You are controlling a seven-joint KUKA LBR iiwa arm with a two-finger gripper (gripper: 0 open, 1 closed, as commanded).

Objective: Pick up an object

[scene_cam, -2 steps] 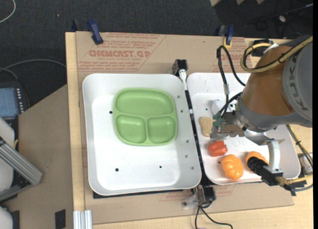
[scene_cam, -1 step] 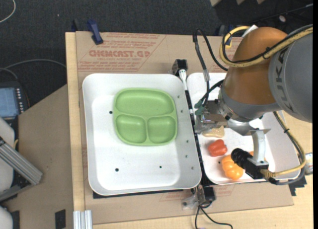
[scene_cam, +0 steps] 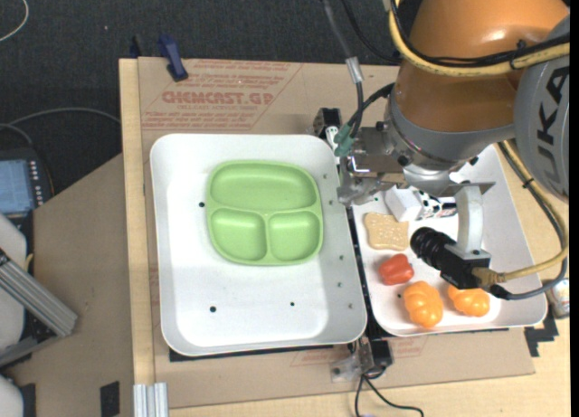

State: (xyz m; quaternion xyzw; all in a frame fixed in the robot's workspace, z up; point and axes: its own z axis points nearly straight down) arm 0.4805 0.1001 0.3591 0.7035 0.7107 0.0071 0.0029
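At the bench [scene_cam: 136,225], my grey arm with its orange band [scene_cam: 470,22] reaches in from the right and hangs over the right bin [scene_cam: 523,257]. My fingers [scene_cam: 353,182] sit low under the wrist, over the seam where the two bins meet. From this angle I cannot tell whether they are released or clenched, and I see nothing between them.

The things to pick lie in the right bin. A tan cracker [scene_cam: 387,232] is nearest the seam, with a red piece [scene_cam: 395,269] just below it. Two orange pieces [scene_cam: 422,304] [scene_cam: 469,301] lie side by side near the front rim. A small white-and-black thing [scene_cam: 418,203] lies partly under the wrist.

The left bin [scene_cam: 181,261] holds a green three-compartment plate [scene_cam: 265,212], lying flat toward the back. Behind the bins, brown cardboard with red lettering [scene_cam: 217,94] covers the bench, and a blue clip [scene_cam: 172,56] sits at its far edge.
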